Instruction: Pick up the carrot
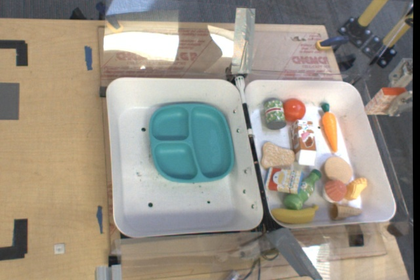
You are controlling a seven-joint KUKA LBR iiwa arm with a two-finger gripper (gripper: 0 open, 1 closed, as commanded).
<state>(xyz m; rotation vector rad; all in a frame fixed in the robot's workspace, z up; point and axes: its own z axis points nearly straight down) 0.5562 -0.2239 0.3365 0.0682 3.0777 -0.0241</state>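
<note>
At the bottom of the frame, closest to the camera, a banana [294, 214] lies along the lower wall of the right bin [379, 153]. Just above it are a green bottle [306, 185] and a small carton [286, 178], with a round reddish piece [335, 191] and a yellow-orange piece [357, 187] to their right. Further up sit a pale peach-coloured lump [338, 168] and a slice of bread [277, 155].

The carrot [329, 132] lies in the upper right part of that bin, with its green top towards the far wall and its tip pointing down the frame at the peach-coloured lump. A brown and white box [304, 137] is just to its left, and open white floor separates it from the bin's right wall. Beyond the box are a tomato [294, 108] and a dark green can [274, 113].

The left bin [125, 160] holds a teal divided plate [192, 141] near its middle. Both bins rest on the table [46, 141], and a flat sheet of cardboard [295, 52] lies at the far side.

Whether the claw is open or closed cannot be told from this view. Nothing touches the carrot, which rests on the bin floor, so the task looks to be at its start. The approach, the grasp and the lift are all left to do. The open floor on the carrot's right should give the claw room to close across it.
</note>
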